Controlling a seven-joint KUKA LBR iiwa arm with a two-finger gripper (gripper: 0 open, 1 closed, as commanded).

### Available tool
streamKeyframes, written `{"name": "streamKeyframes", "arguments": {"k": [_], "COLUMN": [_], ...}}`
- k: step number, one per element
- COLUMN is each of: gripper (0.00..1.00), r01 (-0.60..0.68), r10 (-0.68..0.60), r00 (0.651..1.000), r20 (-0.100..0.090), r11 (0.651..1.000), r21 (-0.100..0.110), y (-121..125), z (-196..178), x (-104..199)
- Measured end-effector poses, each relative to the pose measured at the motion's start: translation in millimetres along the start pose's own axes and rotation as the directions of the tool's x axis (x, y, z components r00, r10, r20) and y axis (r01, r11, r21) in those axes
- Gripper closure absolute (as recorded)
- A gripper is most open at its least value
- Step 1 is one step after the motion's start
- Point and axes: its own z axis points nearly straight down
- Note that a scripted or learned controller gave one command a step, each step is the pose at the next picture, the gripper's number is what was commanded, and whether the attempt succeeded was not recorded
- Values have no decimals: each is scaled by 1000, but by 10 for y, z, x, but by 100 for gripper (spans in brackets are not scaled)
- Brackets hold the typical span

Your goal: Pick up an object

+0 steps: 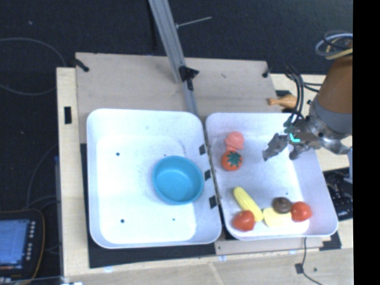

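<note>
Left bin (107, 177): bowl (177, 179) right of centre. Right bin (261, 123): two round fruits (233, 151) by its left wall; long fruit (246, 200) and four small pieces (282, 212) along its near edge. Tool (284, 149) above its right half.

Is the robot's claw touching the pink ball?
Apart. The camera view shows bare white bin floor between the gripper and the pink ball.

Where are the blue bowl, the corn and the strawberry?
Blue bowl (177, 180), camera view, on the inside bottom of the bowl.
Corn (247, 201), camera view, on the middle of the yellow cob.
Strawberry (231, 161), camera view, on the red body under its green top.
</note>
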Motion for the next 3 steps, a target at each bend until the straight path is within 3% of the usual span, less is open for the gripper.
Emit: {"name": "streamKeyframes", "arguments": {"k": [1, 3], "gripper": [0, 0], "r01": [0, -5], "r10": [0, 5], "r00": [1000, 1000], "r20": [1, 4], "r11": [1000, 1000], "r21": [-5, 2], "y": [9, 2], "z": [-26, 1034], "x": [-1, -130]}}
